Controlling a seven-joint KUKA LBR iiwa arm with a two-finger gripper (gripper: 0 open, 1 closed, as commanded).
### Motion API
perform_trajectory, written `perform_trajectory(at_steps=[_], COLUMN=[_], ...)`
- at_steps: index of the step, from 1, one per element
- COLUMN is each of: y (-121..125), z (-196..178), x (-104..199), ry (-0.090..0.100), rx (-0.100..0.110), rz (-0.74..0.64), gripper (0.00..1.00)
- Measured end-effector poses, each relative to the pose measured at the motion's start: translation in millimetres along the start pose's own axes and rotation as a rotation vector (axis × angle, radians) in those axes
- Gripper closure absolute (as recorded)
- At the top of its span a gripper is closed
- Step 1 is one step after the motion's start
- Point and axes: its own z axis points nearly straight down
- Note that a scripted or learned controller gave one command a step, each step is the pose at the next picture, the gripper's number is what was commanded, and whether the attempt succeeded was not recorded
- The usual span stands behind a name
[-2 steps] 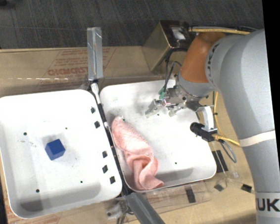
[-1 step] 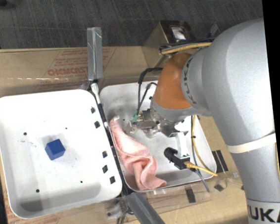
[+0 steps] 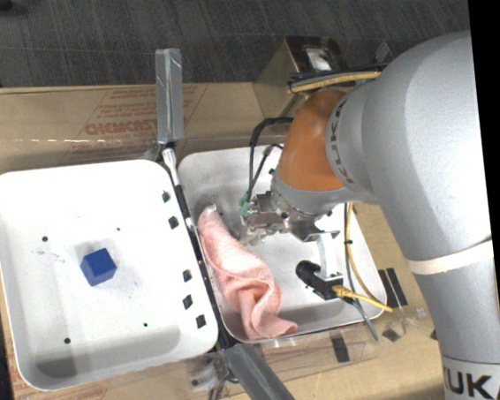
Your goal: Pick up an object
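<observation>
A pink cloth [image 3: 240, 276] lies crumpled along the left side of the right bin [image 3: 220, 167], running from near the middle down to the front wall. My gripper [image 3: 255, 228] hangs low in that bin, right beside the cloth's upper end, under the orange band of the wrist. A small blue cube [image 3: 99, 265] sits alone on the floor of the left bin [image 3: 19, 201], well away from the gripper.
A metal divider bar [image 3: 168, 97] runs between the two bins at the back. The big grey arm covers the right part of the right bin. Cardboard [image 3: 64, 116] lies under and behind the bins.
</observation>
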Motion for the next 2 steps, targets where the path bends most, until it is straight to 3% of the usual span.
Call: perform_trajectory(at_steps=[1,2], y=[0,29], z=[0,8], x=[0,4], ry=[-0.001,-0.002], rx=[0.000,-0.007], rz=[0.000,-0.340], gripper=[0.00,0.00])
